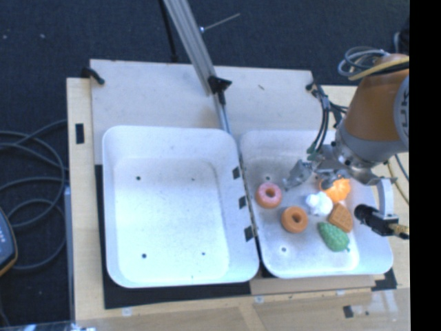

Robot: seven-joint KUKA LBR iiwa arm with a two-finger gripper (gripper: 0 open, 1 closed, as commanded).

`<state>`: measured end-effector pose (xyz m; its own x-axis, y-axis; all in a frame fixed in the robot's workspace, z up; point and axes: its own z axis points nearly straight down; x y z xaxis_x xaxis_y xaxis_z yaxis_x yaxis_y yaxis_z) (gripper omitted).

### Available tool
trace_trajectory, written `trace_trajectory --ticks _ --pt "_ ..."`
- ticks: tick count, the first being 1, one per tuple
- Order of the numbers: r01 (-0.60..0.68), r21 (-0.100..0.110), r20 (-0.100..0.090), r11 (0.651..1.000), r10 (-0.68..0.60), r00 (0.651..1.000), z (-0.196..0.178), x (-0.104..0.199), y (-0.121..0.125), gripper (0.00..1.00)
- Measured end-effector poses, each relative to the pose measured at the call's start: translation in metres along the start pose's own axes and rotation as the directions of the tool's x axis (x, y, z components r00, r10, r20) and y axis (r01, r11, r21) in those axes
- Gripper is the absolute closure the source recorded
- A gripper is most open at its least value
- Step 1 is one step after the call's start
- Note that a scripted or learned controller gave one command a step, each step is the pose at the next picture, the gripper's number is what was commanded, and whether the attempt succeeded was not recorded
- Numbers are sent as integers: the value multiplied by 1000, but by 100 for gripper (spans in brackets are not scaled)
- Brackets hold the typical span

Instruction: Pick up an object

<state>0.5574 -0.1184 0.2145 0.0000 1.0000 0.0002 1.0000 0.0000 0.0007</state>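
The right bin (275, 147) holds several small toys. A pink donut (269, 195) lies near its left wall, with a brown donut (295, 219) just right of and below it. Further right sit a small white piece (317, 202), a round orange piece (338, 188), a tan wedge (341, 217) and a bumpy green piece (334, 237). My gripper (297, 175) hangs over the middle of this bin, above and right of the pink donut and left of the orange piece. I see nothing held in it.
The left bin (172, 205) lies beside the right one, and their walls meet at the centre. A slanted metal rail (189, 36) rises from behind the bins. My arm's orange band (375, 105) and its cables (322, 126) hang over the right bin's far right corner.
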Motion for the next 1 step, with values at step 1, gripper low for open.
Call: trace_trajectory --ticks 1 --pt "0 5 0 1000 0 1000 117 20 3 0"
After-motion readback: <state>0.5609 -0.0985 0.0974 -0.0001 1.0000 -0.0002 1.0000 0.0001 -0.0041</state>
